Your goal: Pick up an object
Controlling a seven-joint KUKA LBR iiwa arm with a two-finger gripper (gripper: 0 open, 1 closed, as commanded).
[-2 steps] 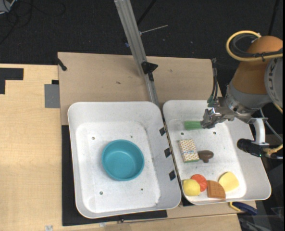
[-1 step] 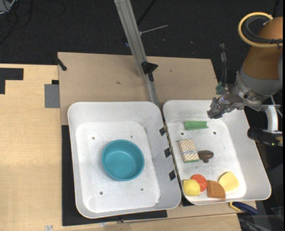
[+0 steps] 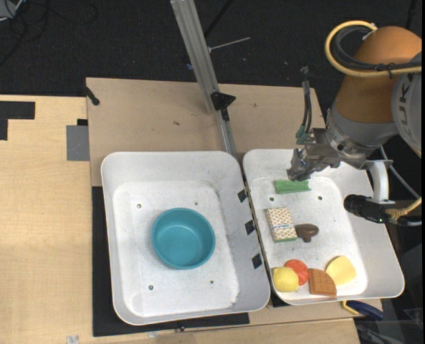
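**Hovering at the green block, grasp not yet made**

Starting at the near edge of the right bin (image 3: 384, 278), I am counting a small cluster: one yellow round piece (image 3: 285, 280), one red round piece (image 3: 297, 269) touching it, one brown waffle-like piece (image 3: 322, 283) and one pale yellow lump (image 3: 341, 269). A little farther in, one speckled tan block (image 3: 281, 223) is lying just beside one dark brown piece (image 3: 307, 231). Over in the left bin (image 3: 126, 185), one teal bowl (image 3: 183, 237) is sitting alone near the middle.

Farther back, near the far wall of the right bin, one flat green block (image 3: 292, 186) is lying on the bin floor. That is the thing I am judging to be my target. My gripper (image 3: 298, 170) is hanging right above its far edge, close to touching it or just touching; from this angle I cannot tell whether it is spread or closed, and nothing is visibly held.

So I am reading this as the approach step, with the pick still to do. The next move is calling for a short, straight descent centred on the block, a firm close across its narrow side, then a lift. Because the block is thin and lying flat, I am expecting a risk of slipping off it.

That is seven loose things in all, in two bins.
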